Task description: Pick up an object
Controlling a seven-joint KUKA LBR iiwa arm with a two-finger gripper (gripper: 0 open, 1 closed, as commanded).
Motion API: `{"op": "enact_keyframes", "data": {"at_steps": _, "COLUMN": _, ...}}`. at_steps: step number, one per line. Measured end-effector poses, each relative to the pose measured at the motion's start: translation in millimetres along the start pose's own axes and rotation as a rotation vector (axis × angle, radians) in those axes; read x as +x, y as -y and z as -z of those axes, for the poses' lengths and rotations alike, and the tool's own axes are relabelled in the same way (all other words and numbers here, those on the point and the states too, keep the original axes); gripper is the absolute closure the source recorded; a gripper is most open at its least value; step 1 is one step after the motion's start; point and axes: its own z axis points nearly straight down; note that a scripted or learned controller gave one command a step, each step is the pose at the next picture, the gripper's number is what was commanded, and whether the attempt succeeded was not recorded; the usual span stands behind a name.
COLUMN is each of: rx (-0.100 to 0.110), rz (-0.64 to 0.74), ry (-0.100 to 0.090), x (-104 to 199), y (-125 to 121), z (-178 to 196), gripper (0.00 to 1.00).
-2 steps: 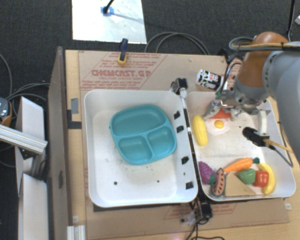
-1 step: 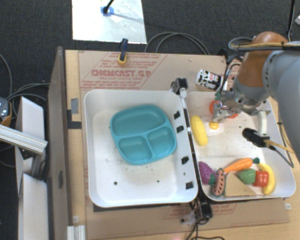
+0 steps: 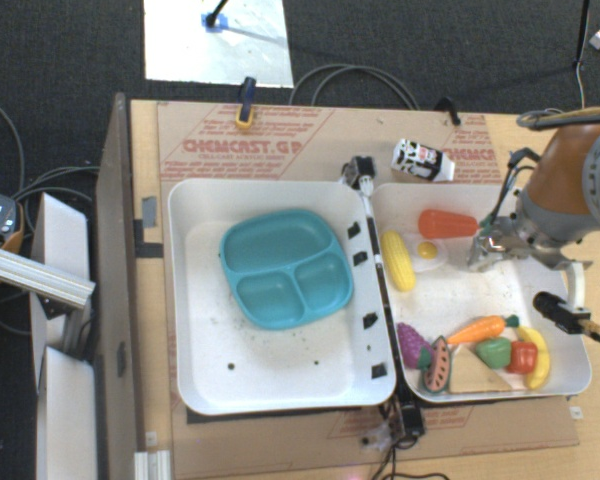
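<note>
**Gripper low in the right bin, beside the orange toy**

Toy food is heaped along the near edge of the right bin [image 3: 570,373]: a watermelon slice [image 3: 437,365], a purple grape bunch [image 3: 411,343], a carrot [image 3: 477,330], a green pepper [image 3: 493,350], a red piece [image 3: 522,357] and a banana [image 3: 537,356], all touching or just beside one another. Farther back in that bin an ear of yellow corn [image 3: 397,260] lies along the wall shared with the left bin [image 3: 195,298], with a small yellow piece [image 3: 427,251] just beside it. An orange oblong toy [image 3: 446,224] lies near the bin's far wall.

Reaching in from the right, the arm [image 3: 570,183] brings the gripper [image 3: 483,251] down close to the bin floor, just right of the orange toy's end and near the small yellow piece. Whether its fingers are apart or together cannot be told, and nothing is seen between them.

A teal divided plate [image 3: 285,266] sits in the left bin. Beyond the bins, a small black-and-white carton [image 3: 422,159] lies on its side on the cardboard [image 3: 280,143].
</note>
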Motion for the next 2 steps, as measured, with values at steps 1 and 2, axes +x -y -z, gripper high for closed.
{"op": "enact_keyframes", "data": {"at_steps": 1, "rx": -0.005, "rz": 0.012, "ry": -0.001, "x": 27, "y": -21, "z": 2, "gripper": 1.00}}
{"op": "enact_keyframes", "data": {"at_steps": 2, "rx": -0.007, "rz": 0.001, "ry": 0.004, "x": -24, "y": 26, "z": 72, "gripper": 1.00}}
